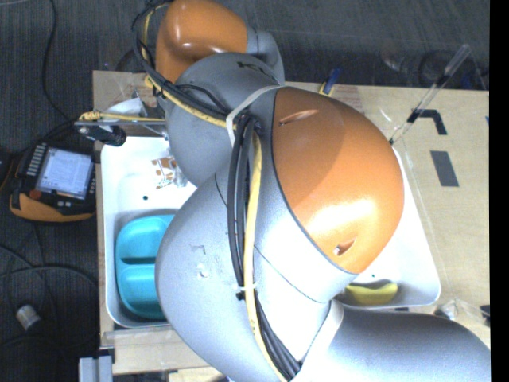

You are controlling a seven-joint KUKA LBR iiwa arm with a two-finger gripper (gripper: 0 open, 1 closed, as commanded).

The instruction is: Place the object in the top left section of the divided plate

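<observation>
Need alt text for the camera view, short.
A grey and orange robot arm blocks most of the overhead view of a white bin. A blue divided plate lies at the bin's lower left, and a yellow object peeks out under the arm at lower right.

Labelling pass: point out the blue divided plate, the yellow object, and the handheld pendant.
blue divided plate [141, 270]: camera view, on its left compartments.
yellow object [372, 294]: camera view, on its exposed middle.
handheld pendant [64, 173]: camera view, on its screen.
</observation>
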